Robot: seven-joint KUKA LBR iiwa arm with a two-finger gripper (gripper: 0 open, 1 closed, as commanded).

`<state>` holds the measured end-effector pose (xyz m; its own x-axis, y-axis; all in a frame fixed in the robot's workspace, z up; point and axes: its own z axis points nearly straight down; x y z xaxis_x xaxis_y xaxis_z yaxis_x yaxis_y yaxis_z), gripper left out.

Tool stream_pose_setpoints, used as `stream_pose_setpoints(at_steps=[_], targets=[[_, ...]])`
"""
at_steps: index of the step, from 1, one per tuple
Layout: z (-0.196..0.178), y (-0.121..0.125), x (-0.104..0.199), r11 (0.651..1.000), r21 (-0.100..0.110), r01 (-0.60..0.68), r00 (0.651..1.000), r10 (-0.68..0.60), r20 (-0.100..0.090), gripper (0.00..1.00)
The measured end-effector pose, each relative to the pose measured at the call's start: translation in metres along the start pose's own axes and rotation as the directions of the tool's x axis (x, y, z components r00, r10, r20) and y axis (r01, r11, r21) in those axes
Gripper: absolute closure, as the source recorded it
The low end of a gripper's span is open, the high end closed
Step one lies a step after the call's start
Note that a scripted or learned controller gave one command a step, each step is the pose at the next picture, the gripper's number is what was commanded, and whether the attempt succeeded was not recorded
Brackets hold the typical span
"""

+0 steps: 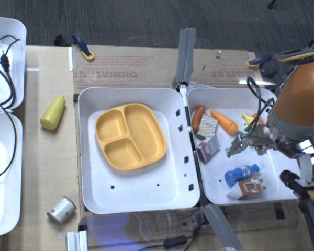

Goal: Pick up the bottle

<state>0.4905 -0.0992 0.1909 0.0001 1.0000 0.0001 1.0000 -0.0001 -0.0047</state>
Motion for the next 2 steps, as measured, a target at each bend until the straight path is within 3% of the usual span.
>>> stream_pose_setpoints(at_steps=[1,2], targets=[[0.1004,-0.0111,-0.0180,0.996,-0.001,-0.088,0.996,0.088,-0.001,0.00],[0.0911,-0.0096,-0.0188,0.996,-0.006,-0.090,0.996,0.090,0.001,1.00]])
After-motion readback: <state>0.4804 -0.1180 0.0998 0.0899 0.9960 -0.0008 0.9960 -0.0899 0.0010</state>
